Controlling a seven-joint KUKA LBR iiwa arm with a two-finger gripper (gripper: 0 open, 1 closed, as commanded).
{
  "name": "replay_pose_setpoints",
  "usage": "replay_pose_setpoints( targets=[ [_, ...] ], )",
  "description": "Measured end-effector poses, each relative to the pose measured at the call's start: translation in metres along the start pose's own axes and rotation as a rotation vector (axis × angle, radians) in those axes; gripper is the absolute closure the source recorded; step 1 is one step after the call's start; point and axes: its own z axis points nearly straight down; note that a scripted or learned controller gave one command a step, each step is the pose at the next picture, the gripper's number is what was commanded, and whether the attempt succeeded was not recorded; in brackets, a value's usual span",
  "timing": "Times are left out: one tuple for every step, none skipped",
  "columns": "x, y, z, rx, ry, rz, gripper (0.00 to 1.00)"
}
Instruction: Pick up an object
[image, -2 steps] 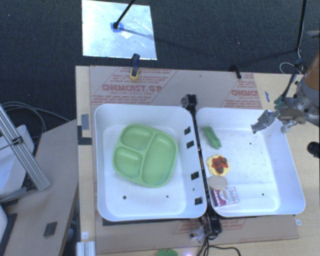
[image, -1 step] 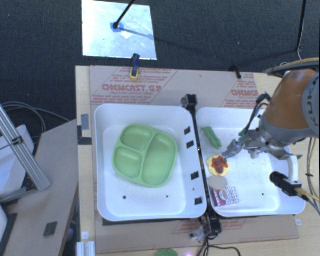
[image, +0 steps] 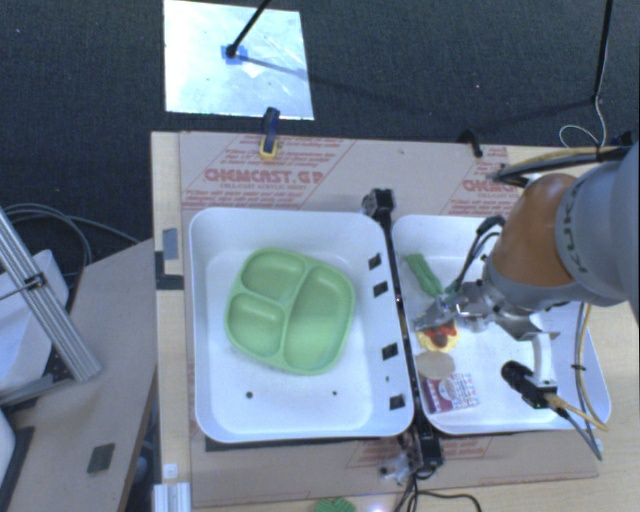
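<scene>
From my remote seat I see the grey arm with an orange band reaching in from the right over the right shallow white bin, with its wrist low over that bin's left half. The jaws sit close above a small red and yellow lump, but I cannot tell how wide they stand or whether they touch it. The lump lies near the bin's left wall, with little room on that side. Just below it lies a flat round tan disc, and just below that a small white card with red print sits near the front rim. A slim green pod-shaped piece lies tilted above the lump, near the same wall. The right half of this bin lies largely under the arm. The left shallow white bin holds a pale green plastic plate with three compartments, set about mid-bin with bare floor all round it. The two bins meet along a line of black clips. Both stand on a brown sheet with red lettering that covers the worktop.
</scene>
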Motion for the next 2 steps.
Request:
replay_pose_setpoints(
  targets=[
    [-0.0007, 0.0033, -0.0176, -0.01, -0.002, -0.001, 1.0],
    [-0.0006, 0.0022, -0.0162, -0.007, -0.001, -0.001, 0.0]
  ],
)
